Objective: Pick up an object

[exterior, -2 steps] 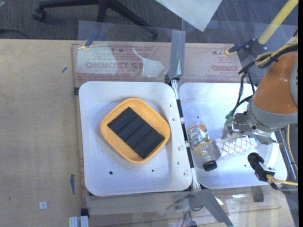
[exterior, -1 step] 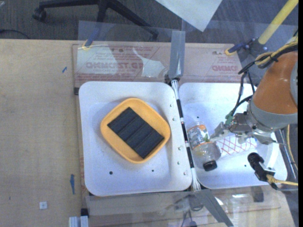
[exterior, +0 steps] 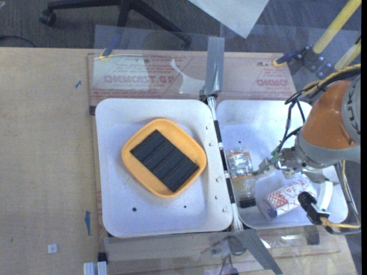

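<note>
My gripper [exterior: 269, 164]: in the right bin [exterior: 252, 122], fingers' state unclear.
Beside me: clear packet [exterior: 238, 162], left.
Near: red-patterned tube [exterior: 285, 198].

Glossy white plastic bins [exterior: 114, 211]; matt wood bench [exterior: 40, 153]; clear shiny packet [exterior: 239, 163].

A clear plastic packet [exterior: 239, 164] is lying flat at the left side of my right bin [exterior: 252, 119]. A red-and-white patterned tube [exterior: 285, 198] is lying tilted near the front. A yellow dish [exterior: 163, 157] with a dark ribbed insert is sitting in the left bin [exterior: 114, 125].
</note>
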{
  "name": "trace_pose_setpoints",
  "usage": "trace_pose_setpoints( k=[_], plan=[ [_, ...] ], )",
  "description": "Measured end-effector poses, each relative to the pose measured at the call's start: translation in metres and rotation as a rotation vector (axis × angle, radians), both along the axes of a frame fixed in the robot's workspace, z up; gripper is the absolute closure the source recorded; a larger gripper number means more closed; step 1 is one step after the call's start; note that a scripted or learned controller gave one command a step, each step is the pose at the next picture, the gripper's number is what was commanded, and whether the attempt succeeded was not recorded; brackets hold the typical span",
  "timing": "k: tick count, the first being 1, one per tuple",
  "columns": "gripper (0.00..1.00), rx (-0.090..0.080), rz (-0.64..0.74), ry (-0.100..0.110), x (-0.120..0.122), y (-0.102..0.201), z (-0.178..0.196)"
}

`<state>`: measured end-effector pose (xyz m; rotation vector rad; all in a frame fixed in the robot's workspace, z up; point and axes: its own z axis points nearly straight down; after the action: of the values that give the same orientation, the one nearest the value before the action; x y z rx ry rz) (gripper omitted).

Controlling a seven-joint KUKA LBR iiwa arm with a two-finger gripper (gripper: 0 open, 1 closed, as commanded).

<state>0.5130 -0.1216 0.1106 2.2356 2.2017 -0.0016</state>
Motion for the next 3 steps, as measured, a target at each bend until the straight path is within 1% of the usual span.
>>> trace_pose_setpoints(
  k=[1, 2, 3],
  plan=[
    [0.0, -0.006, 0.116, -0.015, -0.029, 0.0, -0.021],
    [0.0, -0.026, 0.163, -0.019, -0.03, 0.009, -0.019],
    [0.0, 0.001, -0.073, 0.001, -0.034, -0.021, 0.013]
  ],
)
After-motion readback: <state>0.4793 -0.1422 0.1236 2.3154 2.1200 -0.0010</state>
